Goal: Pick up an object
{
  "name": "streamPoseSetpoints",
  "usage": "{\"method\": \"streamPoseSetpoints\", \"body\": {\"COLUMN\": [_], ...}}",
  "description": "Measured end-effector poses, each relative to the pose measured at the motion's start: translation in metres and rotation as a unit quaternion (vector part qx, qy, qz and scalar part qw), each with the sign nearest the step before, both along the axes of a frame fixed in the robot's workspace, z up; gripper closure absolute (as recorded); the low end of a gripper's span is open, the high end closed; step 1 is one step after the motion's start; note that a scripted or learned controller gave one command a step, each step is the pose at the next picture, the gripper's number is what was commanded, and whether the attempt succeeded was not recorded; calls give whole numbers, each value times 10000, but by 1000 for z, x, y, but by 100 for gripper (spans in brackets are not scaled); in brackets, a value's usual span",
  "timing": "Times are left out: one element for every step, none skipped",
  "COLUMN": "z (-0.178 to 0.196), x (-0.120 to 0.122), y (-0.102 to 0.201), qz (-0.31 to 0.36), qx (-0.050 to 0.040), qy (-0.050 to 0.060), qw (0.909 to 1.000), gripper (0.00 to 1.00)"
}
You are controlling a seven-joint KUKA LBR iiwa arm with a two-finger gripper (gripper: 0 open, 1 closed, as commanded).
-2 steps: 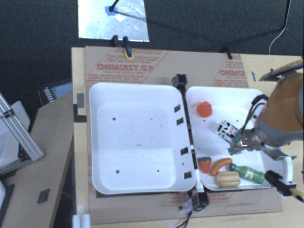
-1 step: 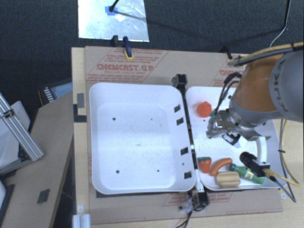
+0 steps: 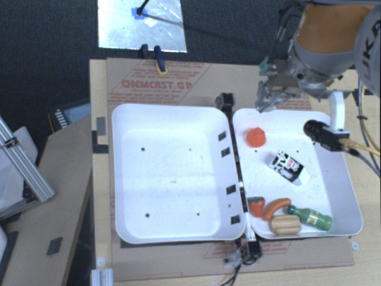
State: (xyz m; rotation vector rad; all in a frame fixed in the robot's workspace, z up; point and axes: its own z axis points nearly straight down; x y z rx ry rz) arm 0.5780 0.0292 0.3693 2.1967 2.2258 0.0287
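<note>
Gripper (image 3: 269,102) hovers over the right bin's (image 3: 351,210) far edge, finger spacing unreadable. Nearest target, the orange tomato (image 3: 256,137), lies just below; centre above it before descending. Black-and-white carton (image 3: 287,165) sits further right.

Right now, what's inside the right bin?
Right bin holds an orange round piece, black-and-white box, hotdog, bun, green bottle, carrot-like toy. Under them: hidden.

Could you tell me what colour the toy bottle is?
Green bottle, seen in the camera view.
</note>
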Motion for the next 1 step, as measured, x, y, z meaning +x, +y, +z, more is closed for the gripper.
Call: {"method": "streamPoseSetpoints", "body": {"z": [29], "x": [14], "y": [49], "qz": [-21], "qx": [-6], "qy": [82], "qw": [10000], "gripper": [100]}}
